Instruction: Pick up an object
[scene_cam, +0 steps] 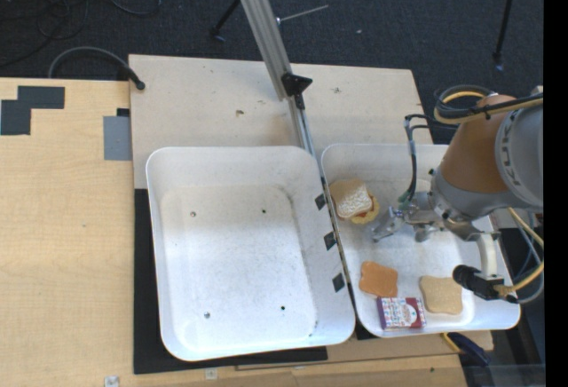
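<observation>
My gripper (402, 230) hangs over the middle of the right bin (497, 316), open, with nothing between its fingers. A sandwich-like toy (353, 201) lies just to its left, near the bin's left wall. Below the gripper an orange flat slice (379, 279) rests on the bin floor. A tan bread slice (441, 295) lies at the front right. A small pink and purple packet (399, 313) sits at the front edge.
The left bin (232, 243) sits beside the right one, with black clips (330, 240) along the shared wall. A slanted aluminium bar (266, 30) rises behind the bins. The arm's orange band and cables (470, 154) are on the right.
</observation>
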